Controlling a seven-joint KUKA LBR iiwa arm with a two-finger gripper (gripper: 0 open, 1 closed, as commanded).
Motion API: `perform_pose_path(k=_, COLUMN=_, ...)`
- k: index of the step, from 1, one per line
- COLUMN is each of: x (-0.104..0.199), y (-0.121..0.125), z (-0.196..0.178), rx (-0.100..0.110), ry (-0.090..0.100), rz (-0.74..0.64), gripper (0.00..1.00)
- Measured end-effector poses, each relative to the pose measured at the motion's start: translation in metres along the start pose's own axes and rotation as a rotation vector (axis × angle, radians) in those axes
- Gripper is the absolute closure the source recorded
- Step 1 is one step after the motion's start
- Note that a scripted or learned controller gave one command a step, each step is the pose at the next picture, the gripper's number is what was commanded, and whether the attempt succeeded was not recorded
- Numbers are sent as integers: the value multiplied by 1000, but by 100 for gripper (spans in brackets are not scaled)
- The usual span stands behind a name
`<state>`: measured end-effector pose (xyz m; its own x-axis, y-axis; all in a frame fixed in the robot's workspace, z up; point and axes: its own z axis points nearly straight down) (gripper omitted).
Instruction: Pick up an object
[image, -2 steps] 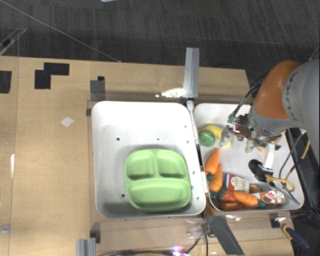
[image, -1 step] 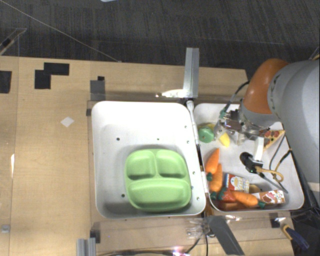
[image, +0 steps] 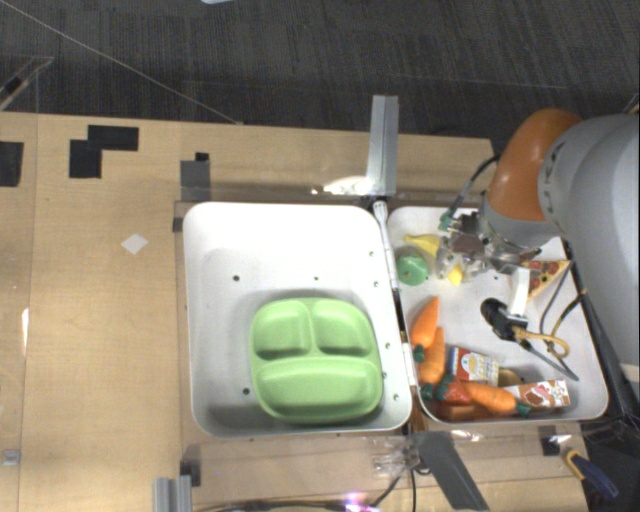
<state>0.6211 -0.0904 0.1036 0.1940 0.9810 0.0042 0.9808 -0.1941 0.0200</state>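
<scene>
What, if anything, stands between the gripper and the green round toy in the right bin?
Nothing visible does. The gripper hangs over the far end of the right bin, and the green round toy lies just to its left in the view, with a yellow item beside it rather than between them.

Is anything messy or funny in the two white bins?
Nothing looks spilled or broken. The right white bin is just crowded: orange toy carrots and a small carton lie jumbled in its near corner, while the green divided plate sits alone, slightly askew, in the left white bin.
</scene>
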Motion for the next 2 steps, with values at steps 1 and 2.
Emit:
perform_pose_path(k=1, x=-12, y=-32, z=-15, rx=17, ry=-4, rz=139, gripper=100)
perform_pose_path(k=2, x=-6, y=-17, z=11, rx=6, ry=-3, rz=373, gripper=100)
